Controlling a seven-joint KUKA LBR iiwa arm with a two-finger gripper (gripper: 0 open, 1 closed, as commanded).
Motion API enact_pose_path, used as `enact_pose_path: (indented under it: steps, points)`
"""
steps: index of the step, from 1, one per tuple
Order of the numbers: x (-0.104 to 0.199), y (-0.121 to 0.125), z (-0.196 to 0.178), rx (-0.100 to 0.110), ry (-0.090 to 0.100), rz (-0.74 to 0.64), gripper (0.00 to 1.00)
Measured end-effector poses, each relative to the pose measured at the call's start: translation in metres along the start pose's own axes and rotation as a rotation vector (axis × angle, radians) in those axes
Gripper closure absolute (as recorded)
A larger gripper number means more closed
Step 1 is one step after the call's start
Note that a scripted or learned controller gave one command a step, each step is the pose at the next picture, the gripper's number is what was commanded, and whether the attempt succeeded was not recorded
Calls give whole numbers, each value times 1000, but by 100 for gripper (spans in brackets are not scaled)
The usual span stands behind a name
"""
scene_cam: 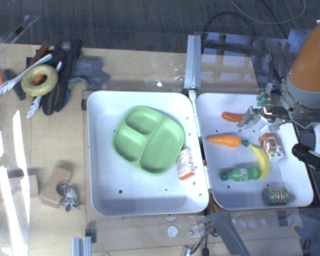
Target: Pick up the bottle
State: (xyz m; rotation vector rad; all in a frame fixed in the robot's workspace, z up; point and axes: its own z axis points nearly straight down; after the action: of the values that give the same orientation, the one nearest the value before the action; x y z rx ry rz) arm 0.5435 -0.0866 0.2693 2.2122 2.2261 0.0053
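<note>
Two white bins side by side. Left bin (pixel 104 196) holds a green plate (pixel 148 138). Right bin (pixel 216 193) holds a green bottle (pixel 241 174) at six o'clock, gripper (pixel 258 117) above at twelve.

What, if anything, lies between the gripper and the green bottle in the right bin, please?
The gripper hangs over the upper part of the right bin. The green bottle lies nearer the front. Between them lie the carrot, the banana touching the bottle's right end, and a small box.

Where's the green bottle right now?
The green bottle lies on its side in the right bin, toward the front, just below the carrot, beside the banana, left of the can.
</note>
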Motion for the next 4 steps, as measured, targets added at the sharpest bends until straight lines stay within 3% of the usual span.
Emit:
enact_pose_path:
  steps: [1,2,3,4]
  points:
    - [-8,-45,131,1,0,-61,0]
    - [-18,-53,180,-9,0,-112,0]
    - [-78,-55,63,-4,-2,79,0]
    - [-31,-56,135,0,0,124,0]
